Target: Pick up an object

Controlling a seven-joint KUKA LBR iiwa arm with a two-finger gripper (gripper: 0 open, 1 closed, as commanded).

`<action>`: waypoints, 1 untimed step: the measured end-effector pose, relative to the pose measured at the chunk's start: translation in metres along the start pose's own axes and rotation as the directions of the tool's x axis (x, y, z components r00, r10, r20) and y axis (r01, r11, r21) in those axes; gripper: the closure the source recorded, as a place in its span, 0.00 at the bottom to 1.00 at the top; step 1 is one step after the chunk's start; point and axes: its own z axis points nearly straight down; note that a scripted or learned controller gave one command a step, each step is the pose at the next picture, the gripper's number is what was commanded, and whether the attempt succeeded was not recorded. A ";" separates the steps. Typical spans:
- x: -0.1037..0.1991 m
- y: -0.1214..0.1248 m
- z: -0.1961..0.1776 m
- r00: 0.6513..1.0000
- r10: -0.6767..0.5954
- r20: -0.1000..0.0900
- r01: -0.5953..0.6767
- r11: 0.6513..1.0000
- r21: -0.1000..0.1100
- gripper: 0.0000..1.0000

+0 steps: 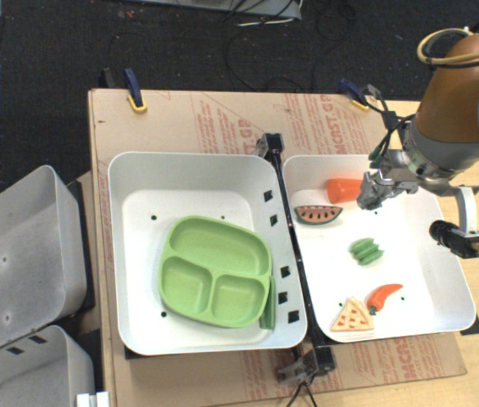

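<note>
The right bin [442, 312] holds several toy foods. An orange piece [342, 190] lies at its back, a watermelon slice [318, 214] beside it at the left wall, a green pod [365, 250] in the middle, a red chili [384, 295] and a pizza slice [352, 318] near the front. My gripper [369, 197] hangs over the back of this bin, just right of the orange piece and touching or nearly touching its right end. Nothing shows between its fingers.
The left bin [129, 193] holds a green three-compartment tray [214, 271]. A black divider [283, 227] runs between the bins. Spare white bins [19, 253] stand off the bench at the left. Clamps [135, 91] grip the board's back edge.
</note>
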 end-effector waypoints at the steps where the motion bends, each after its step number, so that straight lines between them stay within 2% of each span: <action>1: 0.000 0.000 0.000 1.000 0.000 0.000 0.000 1.000 0.000 0.00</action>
